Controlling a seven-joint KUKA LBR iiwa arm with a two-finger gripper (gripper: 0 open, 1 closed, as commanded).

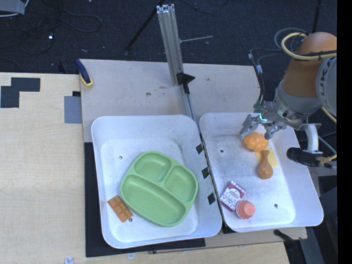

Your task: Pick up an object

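Note:
My gripper (259, 128) hangs over the far part of the right bin (297, 213), its two fingers spread open. An orange fruit (254, 142) lies just in front of the fingertips, close to them, resting on the bin floor and not clasped. Nearer the front lie a brown pear-shaped item (265, 168) on a yellow piece (271, 157), a red and white packet (232, 194) and a small red-orange round item (245, 209).
The left bin (104, 142) holds a green divided plate (159, 188) and a brown waffle-like piece (119, 208). An upright metal post (171, 45) stands behind the bins. The arm's orange band (313, 51) rises at the right.

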